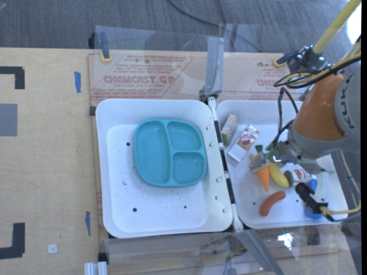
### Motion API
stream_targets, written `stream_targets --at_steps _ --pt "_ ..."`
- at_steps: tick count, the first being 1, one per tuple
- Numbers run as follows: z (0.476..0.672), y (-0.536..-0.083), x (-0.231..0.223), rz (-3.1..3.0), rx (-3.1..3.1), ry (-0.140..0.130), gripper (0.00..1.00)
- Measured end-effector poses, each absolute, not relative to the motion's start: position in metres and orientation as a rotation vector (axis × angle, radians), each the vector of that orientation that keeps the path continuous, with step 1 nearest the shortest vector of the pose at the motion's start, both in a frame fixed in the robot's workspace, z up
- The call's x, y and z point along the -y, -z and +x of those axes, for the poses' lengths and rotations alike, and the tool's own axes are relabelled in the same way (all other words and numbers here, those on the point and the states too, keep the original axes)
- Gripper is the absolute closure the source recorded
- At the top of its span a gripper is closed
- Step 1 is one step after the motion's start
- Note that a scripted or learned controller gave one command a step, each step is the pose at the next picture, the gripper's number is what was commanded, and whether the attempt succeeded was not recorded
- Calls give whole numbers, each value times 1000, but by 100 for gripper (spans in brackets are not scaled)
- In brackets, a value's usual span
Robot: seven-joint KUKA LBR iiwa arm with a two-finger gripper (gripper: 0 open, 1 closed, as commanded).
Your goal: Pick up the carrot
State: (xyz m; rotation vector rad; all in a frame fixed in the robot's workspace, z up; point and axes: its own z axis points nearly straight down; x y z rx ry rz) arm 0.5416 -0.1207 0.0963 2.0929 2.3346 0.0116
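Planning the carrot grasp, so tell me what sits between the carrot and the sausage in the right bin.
In the camera view, only bare white bin floor separates the carrot from the sausage.

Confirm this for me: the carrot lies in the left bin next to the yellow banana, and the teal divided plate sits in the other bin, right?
Not quite. The camera view shows the carrot in the right bin, next to the yellow banana. The teal divided plate sits in the other bin, the left bin.
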Motion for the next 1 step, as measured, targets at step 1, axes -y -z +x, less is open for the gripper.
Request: stream_targets --at_steps 1 --pt "591 -208 92 2329 -2110 4 100"
